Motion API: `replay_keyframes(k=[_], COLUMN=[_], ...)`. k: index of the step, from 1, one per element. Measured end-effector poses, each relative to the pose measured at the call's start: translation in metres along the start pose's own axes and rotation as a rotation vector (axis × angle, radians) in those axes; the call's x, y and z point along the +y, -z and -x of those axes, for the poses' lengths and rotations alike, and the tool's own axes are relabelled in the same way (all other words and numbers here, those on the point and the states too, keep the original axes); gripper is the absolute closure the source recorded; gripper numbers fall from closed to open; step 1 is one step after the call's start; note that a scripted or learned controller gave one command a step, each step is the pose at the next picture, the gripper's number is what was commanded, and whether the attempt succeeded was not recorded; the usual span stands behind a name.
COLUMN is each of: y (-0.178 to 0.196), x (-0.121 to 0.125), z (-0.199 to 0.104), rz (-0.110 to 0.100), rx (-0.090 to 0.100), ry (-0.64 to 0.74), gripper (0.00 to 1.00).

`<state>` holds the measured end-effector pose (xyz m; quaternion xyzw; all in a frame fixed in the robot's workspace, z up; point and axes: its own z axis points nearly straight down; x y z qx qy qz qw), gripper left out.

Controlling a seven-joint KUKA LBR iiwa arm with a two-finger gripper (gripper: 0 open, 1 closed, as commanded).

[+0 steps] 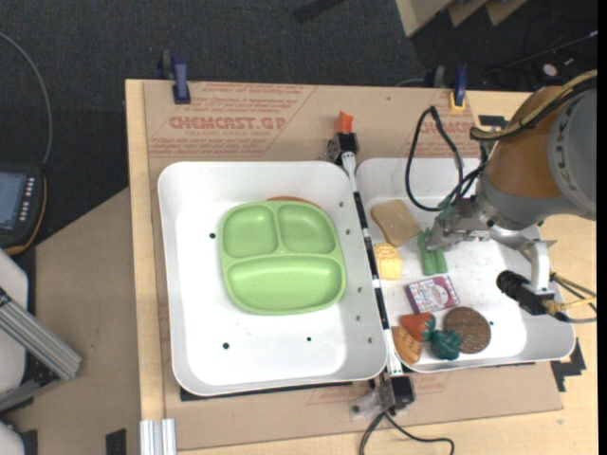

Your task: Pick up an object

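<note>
At the near edge of the right bin [541,344] lies a cluster of small things: an orange piece [410,335], a teal toy [444,341] and a brown round disc [469,329], the three touching or nearly so. Just behind them sits a pink-and-white packet [432,295]. Left of that, close to the divider between the bins, is a small yellow piece [387,259], and beyond it a tan, bread-like slice [395,222]. The jaws [434,246] hang low over the middle of this bin, right at a green block [433,260]; whether they are parted or closed on it cannot be told. The grey arm [531,173] with its orange band reaches in from the right. In the left bin [190,282] rests a green divided plate [282,257], with something red peeking out at its far rim. Both bins sit on the table [142,159].
</note>
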<state>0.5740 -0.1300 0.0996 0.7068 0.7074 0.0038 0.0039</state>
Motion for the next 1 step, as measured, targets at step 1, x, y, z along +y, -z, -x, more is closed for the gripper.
replay_keyframes(k=[1], y=[0.0910], x=[-0.0213], z=[-0.1137], rz=[-0.001], rx=[0.005], ry=[0.012], gripper=[1.00])
